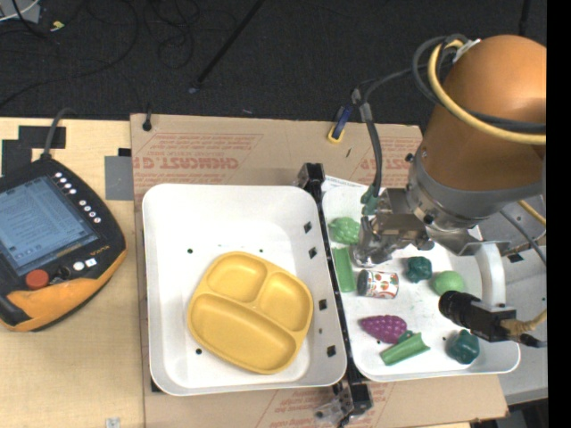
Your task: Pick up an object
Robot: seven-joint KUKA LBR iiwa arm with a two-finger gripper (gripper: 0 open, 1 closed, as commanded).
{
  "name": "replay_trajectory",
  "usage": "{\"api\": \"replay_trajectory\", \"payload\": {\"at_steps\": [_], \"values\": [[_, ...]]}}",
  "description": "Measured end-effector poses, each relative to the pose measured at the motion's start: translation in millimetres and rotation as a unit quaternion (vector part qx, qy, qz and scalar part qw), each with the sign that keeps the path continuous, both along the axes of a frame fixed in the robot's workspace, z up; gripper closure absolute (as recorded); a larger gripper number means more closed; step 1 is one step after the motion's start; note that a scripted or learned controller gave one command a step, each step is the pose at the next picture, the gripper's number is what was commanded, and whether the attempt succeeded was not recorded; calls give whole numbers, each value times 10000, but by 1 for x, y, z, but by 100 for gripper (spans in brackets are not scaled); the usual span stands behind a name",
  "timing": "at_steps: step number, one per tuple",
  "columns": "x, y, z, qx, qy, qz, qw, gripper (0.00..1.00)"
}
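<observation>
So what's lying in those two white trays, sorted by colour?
Yellow: 1, the divided plate in the left bin
Green: 4, a leafy piece, a long strip, a round ball, a pod
Teal: 2, small pieces
Purple: 1, grapes
White and red: 1, small can
Total: 9

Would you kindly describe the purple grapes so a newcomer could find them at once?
Look in the right bin, among the small toys. Toward its front edge lie the purple grapes, just below the can and beside a green vegetable; they are the one purple, knobbly piece there.
</observation>
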State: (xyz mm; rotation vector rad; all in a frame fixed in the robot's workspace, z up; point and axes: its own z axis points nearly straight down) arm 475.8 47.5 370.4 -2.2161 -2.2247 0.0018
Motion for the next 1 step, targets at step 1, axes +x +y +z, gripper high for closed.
{"api": "replay_trajectory", "payload": {"at_steps": [1], "values": [[1, 15, 65, 4, -29, -6, 10000, 100]]}}
